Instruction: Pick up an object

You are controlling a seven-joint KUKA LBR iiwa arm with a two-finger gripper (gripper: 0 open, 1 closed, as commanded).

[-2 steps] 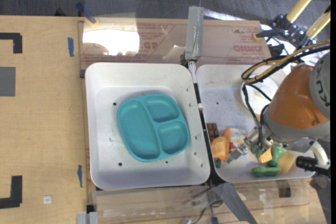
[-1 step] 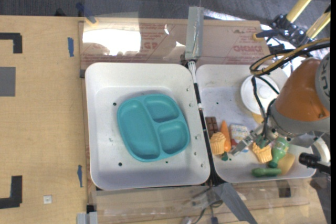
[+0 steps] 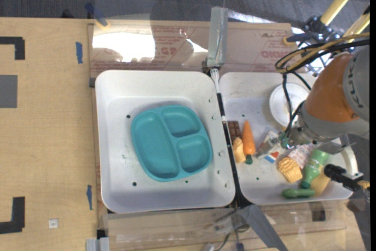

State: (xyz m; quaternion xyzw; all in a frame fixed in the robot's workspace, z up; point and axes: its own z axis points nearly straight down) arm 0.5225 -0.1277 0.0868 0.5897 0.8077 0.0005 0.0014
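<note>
Arm (image 3: 338,97) low over right bin (image 3: 258,185), above toy corn (image 3: 289,169) and green bottle (image 3: 312,166). Pincer hidden, can't tell its state. Teal tray (image 3: 170,141) in left bin (image 3: 111,126).

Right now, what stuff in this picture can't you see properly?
- Gripper: the arm's orange wrist covers it in the camera view, so its fingers are hidden.
- White plate: the arm covers its right part.
- Green bottle: partly tucked under the arm.
- Small items by the carrot: too small to name.
</note>
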